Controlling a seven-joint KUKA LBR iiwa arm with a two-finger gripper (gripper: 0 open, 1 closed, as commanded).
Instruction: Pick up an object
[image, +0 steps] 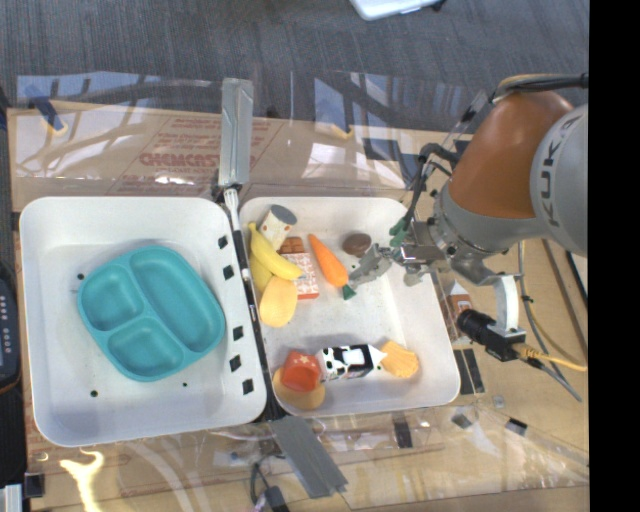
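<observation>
Two white bins sit side by side on the desk (120, 150); the left bin (50, 300) carries a teal divided plate (150, 312) near its centre, with bare floor round it on every side. The right bin (425, 330) holds the objects in two clusters: along its left wall a banana (268, 258), a yellow potato-shaped piece (279, 302), a small box (302, 268) and a carrot (328, 260), with a grey-and-white can (277, 216) at the far left corner and a brown round piece (356, 242) beside the carrot; along the near edge a tomato (300, 372), a cow-patterned carton (350, 362) and an orange piece (400, 360). The gripper (362, 272) hangs over the bin's open middle, just right of the carrot's tip, fingers parted and holding nothing; bare floor lies below it and toward the right wall.
</observation>
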